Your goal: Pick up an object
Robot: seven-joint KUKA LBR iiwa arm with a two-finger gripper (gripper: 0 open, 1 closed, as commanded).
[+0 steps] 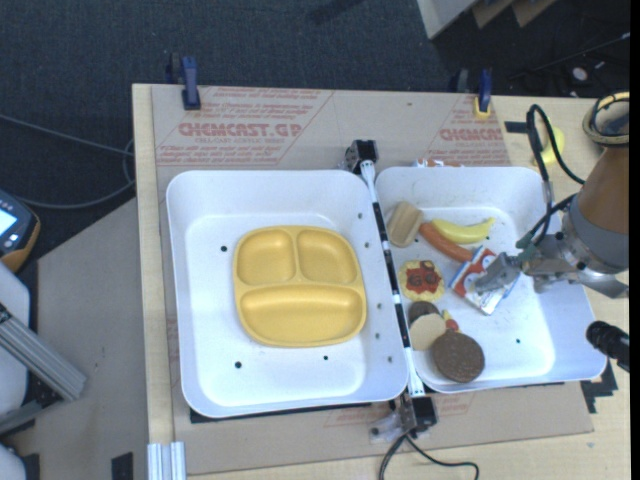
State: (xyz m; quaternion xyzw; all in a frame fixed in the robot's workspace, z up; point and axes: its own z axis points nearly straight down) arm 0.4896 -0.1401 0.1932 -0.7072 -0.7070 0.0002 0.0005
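Red print runs along the far strip of the tabletop [300, 118], a brown board lying under the two bins. Behind the left bin the large letters look like "CHEMCAST GP" [240, 129], with lines of smaller red print above and below that are too fine to read. Behind the right bin the same large lettering starts again [472, 134], cut off so that just the first part, roughly "CHEMCAS", can be made out.
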